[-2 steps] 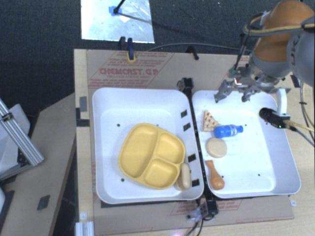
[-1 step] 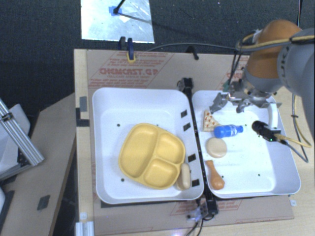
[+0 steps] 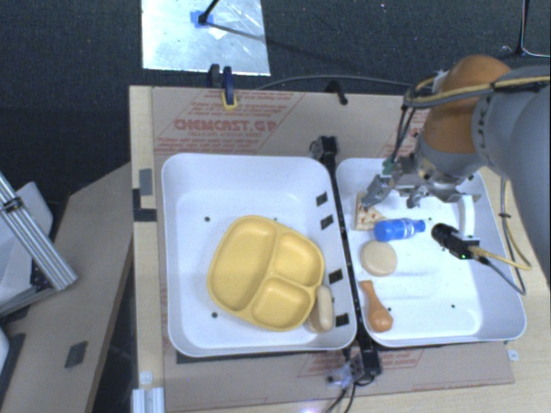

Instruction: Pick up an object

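at the front of the right bin [image 3: 435,304] lies a brown club-shaped piece [image 3: 375,308], its thick end toward the front rim. just behind it is a round tan biscuit [image 3: 379,258]. neither sits under the tool.

next back comes the blue bottle [image 3: 398,229], and this is the thing the pick most likely turns on. it lies on its side on the bin floor, just behind the biscuit. its long axis runs across the bin, left to right, with the cap end toward the right and tipped slightly away. its left end is close to a pale cracker [image 3: 367,214] near the wall between the bins; i cannot tell if they touch.

behind the bottle, and above it, is the tool [image 3: 396,194]. its two grey prongs stand apart with nothing between them, so i read it as open and empty. from the tool, the bottle lies toward the front of the bin and below, with the cracker closer to the left prong.

my judgement: the prongs look spread roughly along the bottle's length. a straight drop would then straddle it end to end, or catch the cracker instead. a wrist turn so the prongs close across the bottle's short side would suit better.

the left bin [image 3: 198,200] holds a yellow divided plate [image 3: 267,269], well apart from the tool.
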`<state>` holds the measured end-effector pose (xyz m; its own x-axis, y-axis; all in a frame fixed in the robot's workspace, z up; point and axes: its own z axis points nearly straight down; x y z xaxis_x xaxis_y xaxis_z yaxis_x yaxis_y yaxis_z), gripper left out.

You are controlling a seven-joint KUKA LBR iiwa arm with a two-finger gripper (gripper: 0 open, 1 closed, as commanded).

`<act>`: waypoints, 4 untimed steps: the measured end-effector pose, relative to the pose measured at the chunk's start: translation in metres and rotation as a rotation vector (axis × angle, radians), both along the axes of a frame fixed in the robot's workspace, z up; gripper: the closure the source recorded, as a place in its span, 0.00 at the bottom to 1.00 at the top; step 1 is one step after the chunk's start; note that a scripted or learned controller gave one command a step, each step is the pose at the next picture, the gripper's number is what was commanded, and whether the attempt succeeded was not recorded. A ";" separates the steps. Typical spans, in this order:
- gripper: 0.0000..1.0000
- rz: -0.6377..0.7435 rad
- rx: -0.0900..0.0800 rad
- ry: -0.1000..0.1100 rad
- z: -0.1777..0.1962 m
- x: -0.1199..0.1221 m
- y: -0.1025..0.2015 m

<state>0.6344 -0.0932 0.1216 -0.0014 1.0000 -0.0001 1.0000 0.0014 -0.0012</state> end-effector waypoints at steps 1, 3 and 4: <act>1.00 0.001 -0.001 -0.006 0.014 0.002 0.000; 1.00 0.002 -0.001 -0.009 0.109 0.008 -0.006; 1.00 0.007 0.002 -0.003 0.099 0.006 0.046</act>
